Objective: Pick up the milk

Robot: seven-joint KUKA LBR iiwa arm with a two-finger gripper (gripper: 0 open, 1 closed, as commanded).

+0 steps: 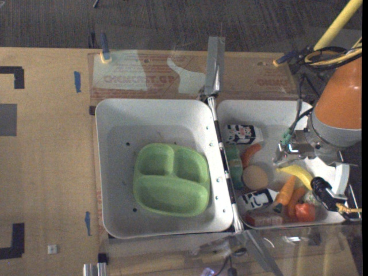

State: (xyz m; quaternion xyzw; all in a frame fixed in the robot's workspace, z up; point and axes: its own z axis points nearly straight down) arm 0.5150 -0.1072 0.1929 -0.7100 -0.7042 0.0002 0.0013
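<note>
A small white carton with black cow patches, the milk (pixel 241 133), lies on its side at the far left of the right bin (pixel 270 109). A second black-and-white carton (pixel 257 198) lies near that bin's front, among toy food. My gripper (pixel 289 152) hangs over the middle right of the right bin, just above a yellow banana (pixel 298 173) and well to the right of the milk. Nothing shows between the gripper and the milk, and the wrist hides part of the bin behind it.
The right bin also holds a tan egg-like ball (pixel 256 177), an orange carrot (pixel 286 191), a red tomato (pixel 305 212), a red block (pixel 264 218) and a green piece (pixel 233 158). A green divided plate (pixel 171 179) lies in the left bin (pixel 115 154).
</note>
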